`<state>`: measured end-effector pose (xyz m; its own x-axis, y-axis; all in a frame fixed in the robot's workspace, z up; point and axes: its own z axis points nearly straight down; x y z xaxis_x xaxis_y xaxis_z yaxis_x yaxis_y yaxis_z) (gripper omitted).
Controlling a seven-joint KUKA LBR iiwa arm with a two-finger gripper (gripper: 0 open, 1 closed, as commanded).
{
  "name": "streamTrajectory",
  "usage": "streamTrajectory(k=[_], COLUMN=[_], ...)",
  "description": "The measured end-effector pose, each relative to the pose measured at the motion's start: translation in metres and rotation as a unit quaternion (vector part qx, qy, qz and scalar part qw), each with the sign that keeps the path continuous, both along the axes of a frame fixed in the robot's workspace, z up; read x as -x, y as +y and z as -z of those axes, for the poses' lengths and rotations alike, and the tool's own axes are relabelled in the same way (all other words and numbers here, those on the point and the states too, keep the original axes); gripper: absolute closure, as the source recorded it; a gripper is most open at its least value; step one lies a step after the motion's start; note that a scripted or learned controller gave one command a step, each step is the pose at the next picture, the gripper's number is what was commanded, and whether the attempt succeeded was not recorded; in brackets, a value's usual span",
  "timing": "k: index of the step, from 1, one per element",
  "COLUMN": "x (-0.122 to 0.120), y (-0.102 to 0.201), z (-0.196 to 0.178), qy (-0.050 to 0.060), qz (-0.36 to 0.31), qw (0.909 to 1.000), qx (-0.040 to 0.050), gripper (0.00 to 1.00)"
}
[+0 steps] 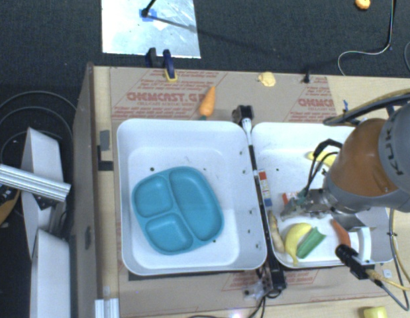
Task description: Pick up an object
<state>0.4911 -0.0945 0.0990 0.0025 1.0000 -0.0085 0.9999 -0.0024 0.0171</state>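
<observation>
In the right bin (284, 144) my gripper (299, 206) reaches down near the front left, under the orange band of the arm (363, 164). Just in front of it lie a yellow lemon-like fruit (295, 234) and a green piece (312, 242) resting against it. An orange carrot-like piece (342, 233) lies to the right of those, and a pale banana-like piece (276, 230) lies along the bin's left wall. A yellow object (326, 156) shows at the back, partly hidden by the arm. The fingers are too blurred and dark to read.
The left bin (135, 144) holds a blue divided plate (177, 209). On the cardboard behind the bins lie an orange carrot toy (206, 102) and a small yellow piece (267, 79). Cables run at the right and far left.
</observation>
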Motion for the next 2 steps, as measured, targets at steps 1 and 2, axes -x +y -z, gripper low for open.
streamTrajectory(k=[1, 2], x=[-0.064, -0.108], y=[0.003, -0.022], z=[0.015, 0.014], qy=[0.005, 0.005], qz=[-0.004, -0.003], qw=[1.0, 1.0], qx=[-0.0038, -0.0032], gripper=[0.0, 0.0])
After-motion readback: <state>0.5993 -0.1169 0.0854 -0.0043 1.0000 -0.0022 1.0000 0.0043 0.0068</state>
